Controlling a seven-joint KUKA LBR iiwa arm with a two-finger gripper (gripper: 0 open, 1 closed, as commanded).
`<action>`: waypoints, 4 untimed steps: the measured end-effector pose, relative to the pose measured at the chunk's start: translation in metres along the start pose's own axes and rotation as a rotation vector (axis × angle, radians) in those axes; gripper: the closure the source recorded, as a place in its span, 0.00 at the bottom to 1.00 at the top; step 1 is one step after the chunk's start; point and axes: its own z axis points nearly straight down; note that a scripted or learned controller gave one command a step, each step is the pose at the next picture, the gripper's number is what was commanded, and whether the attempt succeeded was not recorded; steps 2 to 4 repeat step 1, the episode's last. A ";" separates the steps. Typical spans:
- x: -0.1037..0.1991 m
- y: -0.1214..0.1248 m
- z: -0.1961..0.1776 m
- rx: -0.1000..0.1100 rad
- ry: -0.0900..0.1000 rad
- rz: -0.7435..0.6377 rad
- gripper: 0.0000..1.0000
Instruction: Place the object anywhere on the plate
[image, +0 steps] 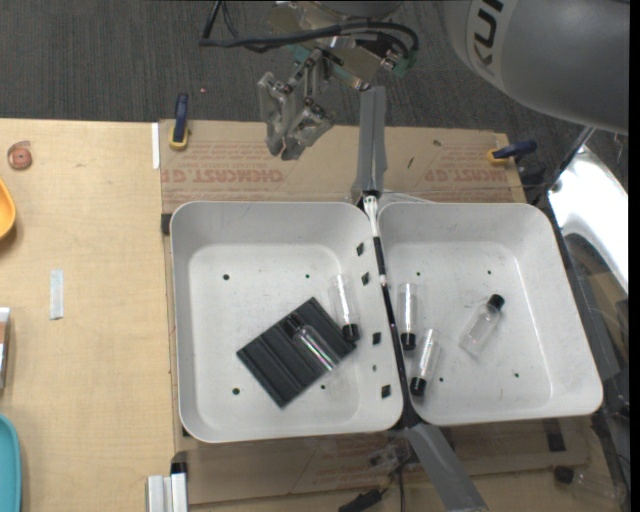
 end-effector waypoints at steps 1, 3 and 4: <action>-0.001 0.001 0.018 -0.001 0.002 -0.084 1.00; -0.001 0.001 0.018 -0.001 0.002 -0.084 1.00; -0.001 0.001 0.018 -0.001 0.002 -0.084 1.00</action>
